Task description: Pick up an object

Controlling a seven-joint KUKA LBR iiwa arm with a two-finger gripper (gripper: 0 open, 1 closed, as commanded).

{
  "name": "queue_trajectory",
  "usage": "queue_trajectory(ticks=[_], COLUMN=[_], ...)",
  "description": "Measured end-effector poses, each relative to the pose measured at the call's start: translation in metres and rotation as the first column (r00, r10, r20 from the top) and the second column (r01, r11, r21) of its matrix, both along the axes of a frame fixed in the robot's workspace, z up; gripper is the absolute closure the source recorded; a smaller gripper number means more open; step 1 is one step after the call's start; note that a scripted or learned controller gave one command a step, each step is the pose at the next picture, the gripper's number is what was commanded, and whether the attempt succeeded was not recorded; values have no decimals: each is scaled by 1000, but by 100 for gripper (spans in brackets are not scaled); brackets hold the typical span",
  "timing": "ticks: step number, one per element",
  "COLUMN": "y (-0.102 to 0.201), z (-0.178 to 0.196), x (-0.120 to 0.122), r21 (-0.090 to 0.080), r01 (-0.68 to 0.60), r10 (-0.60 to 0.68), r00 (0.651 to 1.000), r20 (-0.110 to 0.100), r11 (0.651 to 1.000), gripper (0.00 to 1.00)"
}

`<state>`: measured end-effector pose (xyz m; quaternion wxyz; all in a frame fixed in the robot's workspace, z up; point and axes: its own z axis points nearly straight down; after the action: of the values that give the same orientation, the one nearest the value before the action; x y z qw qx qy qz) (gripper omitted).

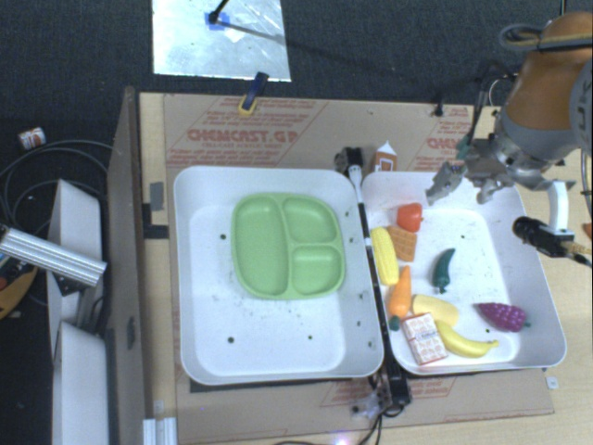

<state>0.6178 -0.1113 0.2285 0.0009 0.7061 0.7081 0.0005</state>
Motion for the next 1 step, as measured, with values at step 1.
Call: queue_trajectory(ticks=[1], y=[19], z=[-149], x=[27], r21=[2], r01=[-4], r10=[4], r00=[1000], r20=[-9], r11=[1000], gripper=[0])
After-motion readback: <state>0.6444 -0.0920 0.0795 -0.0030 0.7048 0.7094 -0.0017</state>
